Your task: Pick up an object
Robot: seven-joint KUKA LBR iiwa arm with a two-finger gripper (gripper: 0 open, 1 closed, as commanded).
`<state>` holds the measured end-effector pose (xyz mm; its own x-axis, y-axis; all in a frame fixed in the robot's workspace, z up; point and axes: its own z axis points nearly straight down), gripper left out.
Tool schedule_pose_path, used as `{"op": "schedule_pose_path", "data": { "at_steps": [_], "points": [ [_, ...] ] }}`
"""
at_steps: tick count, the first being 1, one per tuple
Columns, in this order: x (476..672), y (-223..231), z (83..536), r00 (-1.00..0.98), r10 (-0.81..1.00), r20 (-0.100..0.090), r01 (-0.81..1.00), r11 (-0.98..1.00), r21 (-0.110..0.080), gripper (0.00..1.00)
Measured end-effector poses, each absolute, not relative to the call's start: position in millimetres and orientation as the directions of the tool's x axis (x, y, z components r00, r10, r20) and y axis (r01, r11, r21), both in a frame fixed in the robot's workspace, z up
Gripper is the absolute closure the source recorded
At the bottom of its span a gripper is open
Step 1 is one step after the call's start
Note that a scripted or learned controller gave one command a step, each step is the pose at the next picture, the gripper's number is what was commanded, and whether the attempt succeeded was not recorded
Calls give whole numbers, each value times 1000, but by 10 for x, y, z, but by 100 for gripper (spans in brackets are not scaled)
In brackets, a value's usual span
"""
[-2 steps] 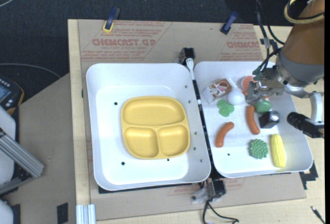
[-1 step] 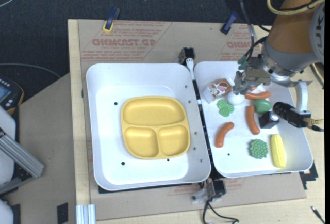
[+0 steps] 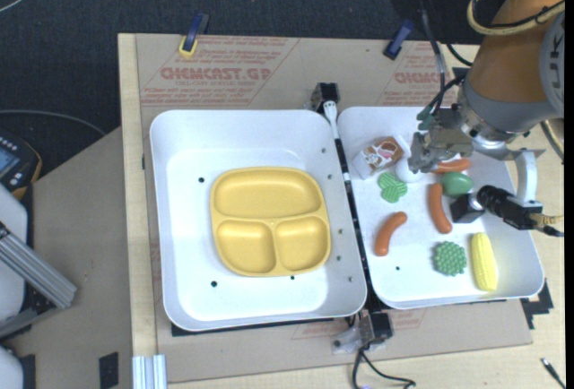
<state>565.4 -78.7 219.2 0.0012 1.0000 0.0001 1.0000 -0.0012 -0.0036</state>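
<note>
My gripper (image 3: pixel 429 156) hangs low over the back part of the right bin (image 3: pixel 516 284), under the orange-banded wrist. Just left of it lies a white and red packet (image 3: pixel 380 154). An orange carrot-like piece (image 3: pixel 454 167) and a green piece (image 3: pixel 456 184) sit immediately to its right. In front of it are a small green leafy toy (image 3: pixel 392 189), two orange-red sausages (image 3: pixel 389 233) (image 3: pixel 439 209), a green broccoli (image 3: pixel 449 258) and a yellow corn cob (image 3: pixel 483 261). I see nothing lifted off the bin floor.
The left bin (image 3: pixel 179 199) holds a yellow three-compartment tray (image 3: pixel 269 220). A black part with a cable (image 3: pixel 502 206) reaches over the right bin's right side. Clamps (image 3: pixel 190 36) (image 3: pixel 398 39) sit on the cardboard behind the bins.
</note>
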Motion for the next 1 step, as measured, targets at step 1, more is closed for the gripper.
{"op": "schedule_pose_path", "data": {
  "at_steps": [1],
  "points": [
    [5743, -824, 2237, -1, 1000, -1, 1000, 1, 4, 100]
  ]
}}
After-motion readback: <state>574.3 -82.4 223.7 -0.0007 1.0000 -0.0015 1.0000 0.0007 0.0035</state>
